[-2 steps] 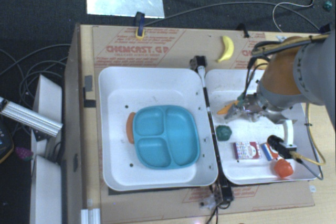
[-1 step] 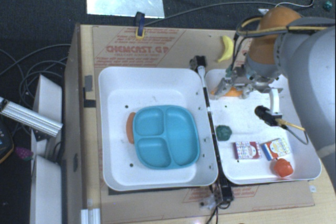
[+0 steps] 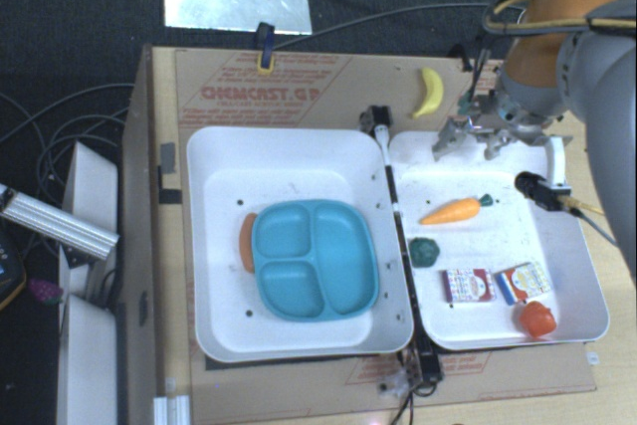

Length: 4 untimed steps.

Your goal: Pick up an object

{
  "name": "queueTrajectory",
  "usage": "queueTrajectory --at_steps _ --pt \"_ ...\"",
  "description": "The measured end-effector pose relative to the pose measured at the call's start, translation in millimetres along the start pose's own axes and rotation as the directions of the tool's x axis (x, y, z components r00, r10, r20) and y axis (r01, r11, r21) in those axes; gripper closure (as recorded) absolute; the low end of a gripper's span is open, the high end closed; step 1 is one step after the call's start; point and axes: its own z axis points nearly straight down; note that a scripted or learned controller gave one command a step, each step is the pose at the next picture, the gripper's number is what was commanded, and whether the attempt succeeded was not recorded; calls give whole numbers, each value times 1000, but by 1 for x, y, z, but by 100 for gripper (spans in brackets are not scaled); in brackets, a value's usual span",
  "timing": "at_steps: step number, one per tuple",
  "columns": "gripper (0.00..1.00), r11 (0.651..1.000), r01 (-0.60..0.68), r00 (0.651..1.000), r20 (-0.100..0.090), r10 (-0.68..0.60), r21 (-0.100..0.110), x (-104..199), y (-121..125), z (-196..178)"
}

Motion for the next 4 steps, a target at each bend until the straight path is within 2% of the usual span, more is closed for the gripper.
queueTrajectory --at_steps 1,2,3,4 --pt "0 1000 3 1000 -6 -3 -14 -18 -34 57" --pt "0 1000 -1 1000 -1 1 5 -15 -74 66" --pt "0 1000 2 1000 -2 -2 3 8 -1 66" --pt "0 1000 0 1000 -1 0 4 -6 -27 66"
